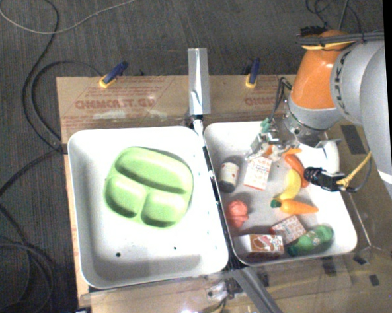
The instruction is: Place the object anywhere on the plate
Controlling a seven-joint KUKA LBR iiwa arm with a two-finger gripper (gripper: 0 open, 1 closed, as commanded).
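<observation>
Faint red lettering, unreadable, marks the cardboard at upper left. The green divided plate sits in the left bin. The gripper hovers above the right bin's white carton; its grip can't be judged.

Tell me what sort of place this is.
Probably a robotics lab bench set up for pick-and-place trials: a grey-and-orange arm over two white bins, toy food such as a banana, clamped cardboard, and loose cables on carpet.

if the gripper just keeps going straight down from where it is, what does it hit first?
Probably the white carton with red print, lying just below the gripper in the right white bin. Depth is unclear from this slanted view.
</observation>
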